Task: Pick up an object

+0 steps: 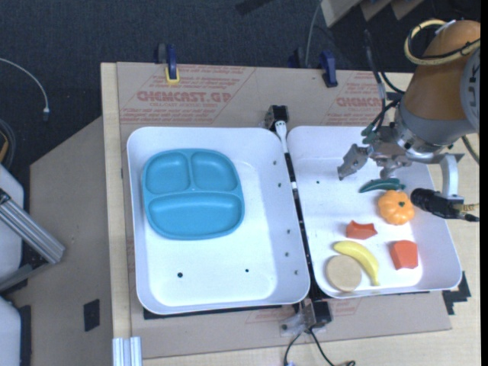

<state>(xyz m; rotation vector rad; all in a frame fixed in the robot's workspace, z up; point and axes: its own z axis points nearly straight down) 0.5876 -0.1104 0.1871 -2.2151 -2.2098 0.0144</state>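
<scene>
Objects in the right bin, gripper above them

Objects lay in the right bin [320,147]: a green pepper [381,184], an orange pumpkin [396,207], a red piece [361,229], a banana [361,257], a round biscuit [343,273] and an orange block [405,254]; the gripper [374,158] hung just above the pepper (nothing was visible between its parts); a blue plate [194,194] was in the left bin [206,288].
</scene>
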